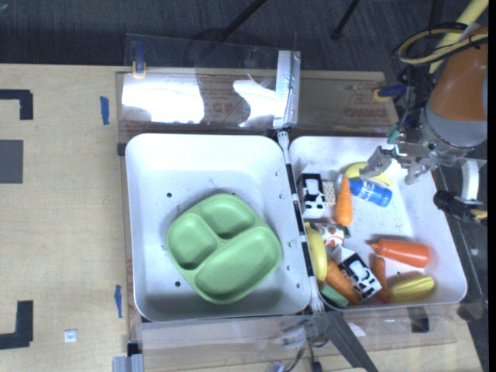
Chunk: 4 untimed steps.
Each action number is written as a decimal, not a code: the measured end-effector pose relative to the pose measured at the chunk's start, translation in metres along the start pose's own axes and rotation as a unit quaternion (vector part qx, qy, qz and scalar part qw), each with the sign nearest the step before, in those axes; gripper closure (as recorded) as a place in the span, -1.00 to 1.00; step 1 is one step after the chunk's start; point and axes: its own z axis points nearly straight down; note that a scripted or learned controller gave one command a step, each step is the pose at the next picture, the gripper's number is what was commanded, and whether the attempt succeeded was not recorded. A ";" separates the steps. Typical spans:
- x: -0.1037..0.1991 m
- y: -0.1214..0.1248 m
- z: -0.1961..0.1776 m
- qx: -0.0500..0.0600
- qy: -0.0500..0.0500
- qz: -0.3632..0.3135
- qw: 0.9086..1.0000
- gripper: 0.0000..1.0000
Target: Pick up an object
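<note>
My gripper (397, 160) hangs over the far right part of the right bin (452, 208), my grey arm with its orange band (463, 91) reaching in from the right. My two fingers (379, 162) stand spread apart with nothing between them. Just below and between them lies a small blue bottle (370, 191), on its side, and beside it a yellow piece (355, 169) peeks out (I cannot tell what it is).

The rest of the right bin is crowded. An orange carrot (344, 201) stands nearly upright in the picture, left of the bottle. A black-and-white block (312, 195) sits against the bin's left wall. Nearer the front lie a banana (317, 256), a second black-and-white piece (360, 276), an orange bottle-like thing (401, 250) and a yellow oblong (412, 287), packed close together, some touching.

In the left bin (147, 208) rests a green divided plate (224, 246), well apart from my fingers.
</note>
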 end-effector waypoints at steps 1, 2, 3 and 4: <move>0.000 0.000 0.000 0.000 0.000 0.000 1.000 -1.00; -0.015 0.041 0.090 -0.002 -0.001 0.001 1.000 -1.00; -0.015 0.040 0.082 0.001 -0.001 0.000 1.000 1.00; 0.041 0.015 -0.023 -0.002 -0.001 -0.083 0.997 1.00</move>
